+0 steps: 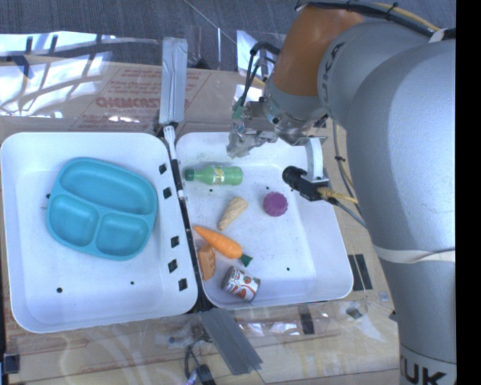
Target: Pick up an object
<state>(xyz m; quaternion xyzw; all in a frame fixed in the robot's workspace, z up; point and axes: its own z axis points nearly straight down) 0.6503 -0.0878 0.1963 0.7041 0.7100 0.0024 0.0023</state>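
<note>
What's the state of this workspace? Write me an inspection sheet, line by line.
Surface: two white bins; left bin, right bin.
Job's things: in the right bin, green bottle lying down, carrot, pale piece, purple piece, can, brown piece.
Clutter: blue divided tray in the left bin.
Grippers: end effector above the right bin's far edge, near the bottle; finger state unclear.
Cables: black cables by the wrist.
Surroundings: cardboard behind the bins.

From my feed: dark grey ribbed floor along the top edge. A brown cardboard sheet with red print lies flat behind the bins. Bright window glare streaks its left part. A clear plastic strip fronts the bench.
</note>
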